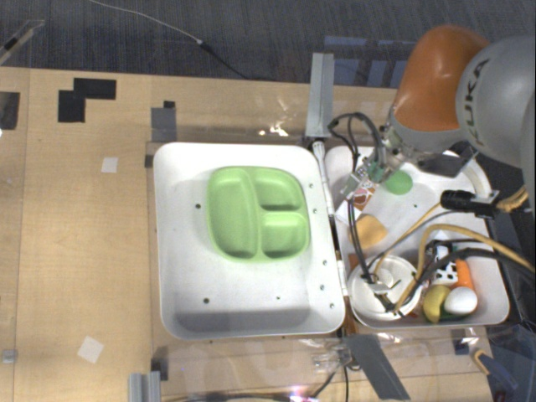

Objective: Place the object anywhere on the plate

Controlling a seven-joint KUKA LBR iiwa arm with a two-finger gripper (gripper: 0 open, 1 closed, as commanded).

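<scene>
The green divided plate (255, 212) lies in the left white bin (180, 249), three compartments up, nothing on it. The right white bin (494, 308) holds the clutter: a tan, bread-like piece (371, 229) near its middle, a small white bowl (368, 296) at about 7 o'clock, and a yellow pear-shaped toy (432, 304), a white egg-like ball (459, 301) and an orange carrot-like piece (463, 273) bunched at 5 o'clock under loose cables (419, 224).

The end effector (378, 170) hangs over the 11 o'clock corner of the right bin, with the arm's orange band (435, 69) above it. A small red and white item (361, 196) sits just below it, and a pale green round shape (398, 182) just beside it at 3 o'clock. Whether it is released, clenched or grasping anything cannot be told; wrist and cabling hide it.

Which object is meant is not certain; the red and white item under the tool is the likeliest. It looks like a light, hollow plastic toy: stiff enough to pinch, smooth and likely slippery, prone to squirting out of an off-centre grip. I would take it across its narrowest width, low and centred. It lies close to the bin wall at 9 o'clock, leaving little room on that side. The carry goes toward 9 o'clock, over the two bin rims.
</scene>
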